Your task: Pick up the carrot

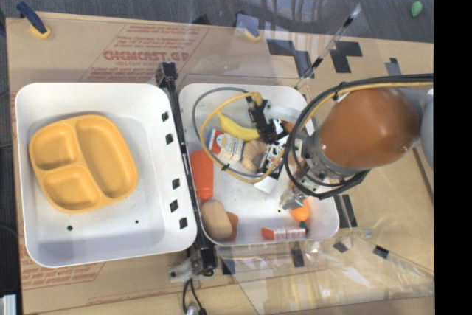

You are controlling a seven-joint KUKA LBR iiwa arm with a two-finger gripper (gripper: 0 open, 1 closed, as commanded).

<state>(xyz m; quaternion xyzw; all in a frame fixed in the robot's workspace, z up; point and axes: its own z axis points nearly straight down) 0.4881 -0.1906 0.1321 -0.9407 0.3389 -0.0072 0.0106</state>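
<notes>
Bins sit side by side: the left bin (29, 232) holds a yellow divided tray (81, 161), the right bin (243, 221) the clutter. Over its right half hangs the arm (365, 129). The carrot (202, 174) lies by that bin's left wall, above a potato (216, 219). The gripper (295, 197) is low near an orange piece (299, 214); its grip I cannot tell.

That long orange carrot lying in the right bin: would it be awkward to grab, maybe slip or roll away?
The carrot looks smooth and rounded, so it might roll or slide if nudged sideways. It looks stiff, so it probably won't droop when lifted. It lies along the bin's left wall, beside the potato, which may crowd the gripper.
</notes>
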